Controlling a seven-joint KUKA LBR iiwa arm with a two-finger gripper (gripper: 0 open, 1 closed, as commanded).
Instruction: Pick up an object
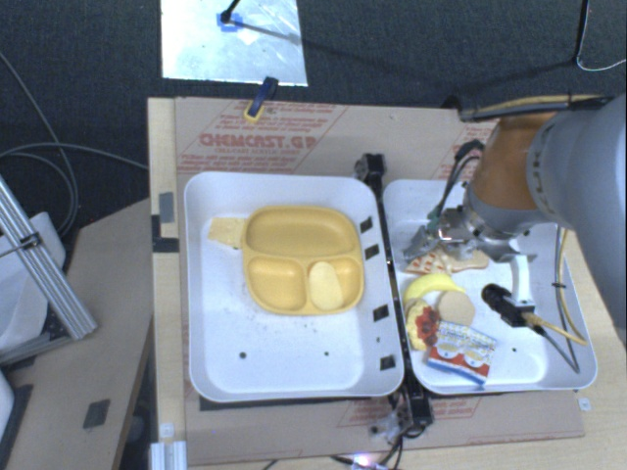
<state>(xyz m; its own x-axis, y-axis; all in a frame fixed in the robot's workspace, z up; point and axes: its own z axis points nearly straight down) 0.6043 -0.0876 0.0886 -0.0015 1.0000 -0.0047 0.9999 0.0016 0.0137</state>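
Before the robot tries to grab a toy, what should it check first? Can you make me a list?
1. Gripper is over the right bin, where the things lie: ok.
2. There is something beneath it to go for, the flat brown latticed piece: ok.
3. Gripper is not already holding something: cannot tell.
4. Free room around that piece: not ok, the banana lies right beside it.
5. The packet and the yellow tray in the left bin are out of the way: ok.
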